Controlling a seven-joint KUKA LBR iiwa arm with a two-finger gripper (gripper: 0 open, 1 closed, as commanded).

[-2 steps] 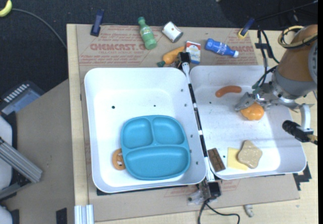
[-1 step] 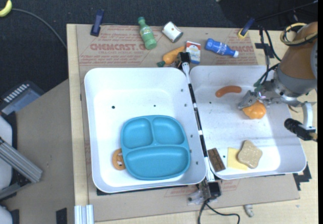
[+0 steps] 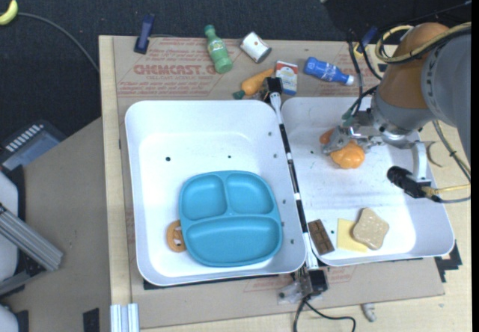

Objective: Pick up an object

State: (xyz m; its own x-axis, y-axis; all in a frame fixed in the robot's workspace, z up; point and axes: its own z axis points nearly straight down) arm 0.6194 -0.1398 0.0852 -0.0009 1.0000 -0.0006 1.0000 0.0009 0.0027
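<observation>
The arm reaches in from the right and its gripper (image 3: pixel 353 133) is down in the right bin (image 3: pixel 426 241), near that bin's back middle. Directly under and in front of the gripper lies an orange fruit-like toy (image 3: pixel 348 157), touching or very close to it. A smaller orange-red piece (image 3: pixel 327 137) sits just left of the gripper. The wrist hides the contact between the gripper and the toy. Near the front of the same bin lie a tan bread slice (image 3: pixel 370 228), a yellow cheese square (image 3: pixel 343 235) and a brown bar (image 3: pixel 318 236).
The left bin (image 3: pixel 150 136) holds a blue divided plate (image 3: pixel 228 217) with a pretzel (image 3: pixel 176 237) at its left edge. Behind the bins on the board lie a green bottle (image 3: pixel 218 50), a white can (image 3: pixel 255 46), a carrot (image 3: pixel 254 84), a small carton (image 3: pixel 285 76) and a blue bottle (image 3: pixel 328 71).
</observation>
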